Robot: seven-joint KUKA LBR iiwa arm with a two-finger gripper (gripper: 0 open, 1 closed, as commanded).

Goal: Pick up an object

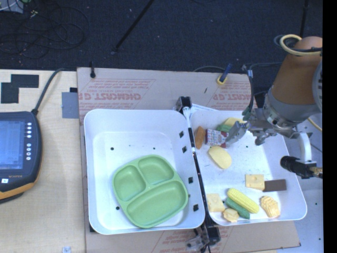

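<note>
While the gripper point(235, 134) hangs low over the right bin point(295, 194), beside a small packet point(214, 137) and yellow potato point(220, 157), nothing is lifted. Cannot tell how the gripper is set. Grasp and lift remain, judging from this.

The cardboard sheet point(158, 91) under the two bins carries red print that runs upside down in the camera view; its letters are too blurred to spell out with confidence. The same red print shows again on the cardboard's near edge, equally unclear. Nothing else bears readable writing.
</note>
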